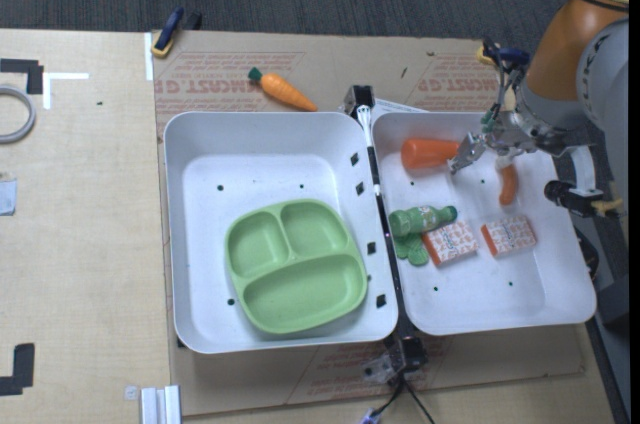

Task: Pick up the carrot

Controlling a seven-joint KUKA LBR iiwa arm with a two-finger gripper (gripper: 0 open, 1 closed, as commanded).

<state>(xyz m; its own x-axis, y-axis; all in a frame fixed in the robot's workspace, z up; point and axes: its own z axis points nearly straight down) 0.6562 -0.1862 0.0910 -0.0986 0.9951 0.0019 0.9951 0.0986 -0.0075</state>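
Note:
A carrot (pixel 283 90), orange with a green top, lies on the cardboard behind the left bin's far rim, outside both bins. My gripper (pixel 468 154) hangs low over the far part of the right bin (pixel 560 297). It is well to the right of that carrot and right beside a stubby orange-red piece (pixel 428 153), at that piece's right end. I see nothing held in the gripper. The grey arm with its orange band (pixel 562 42) reaches in from the right.
A small orange sausage-shaped item (pixel 508 184), a green bottle (pixel 420 220) and two patterned boxes (pixel 450 242) (pixel 508 235) lie in the right bin. The left bin (pixel 190 212) holds a green divided plate (pixel 296 264). A blue clip (pixel 168 31) lies on the cardboard's far left corner.

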